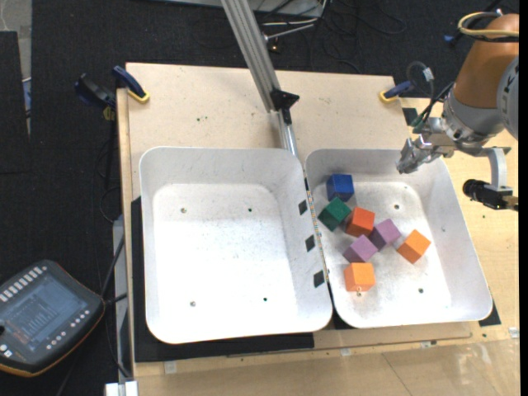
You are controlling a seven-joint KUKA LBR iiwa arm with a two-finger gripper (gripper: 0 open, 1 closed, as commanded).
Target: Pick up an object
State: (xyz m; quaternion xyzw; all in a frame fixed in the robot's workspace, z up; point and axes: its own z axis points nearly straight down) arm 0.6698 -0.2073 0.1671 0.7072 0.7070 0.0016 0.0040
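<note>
The blocks lie clustered in the right bin [462, 295]: a blue block [339, 186] at the top, a green block [335, 214] below it, then an orange block [360, 220], two purple blocks [384, 233] [360, 248] and two more orange ones [414, 245] [359, 276]. The gripper [410, 160] hangs over that bin's upper right edge, apart from the blocks; whether it is wide or narrow cannot be told. The left bin [157, 221] sits beside it.

Seven coloured cubes [363, 231] in right bin [462, 295]

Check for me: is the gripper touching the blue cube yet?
Apart. The camera view shows the gripper over the right bin's far rim, with bare white floor between it and the blue cube.
</note>
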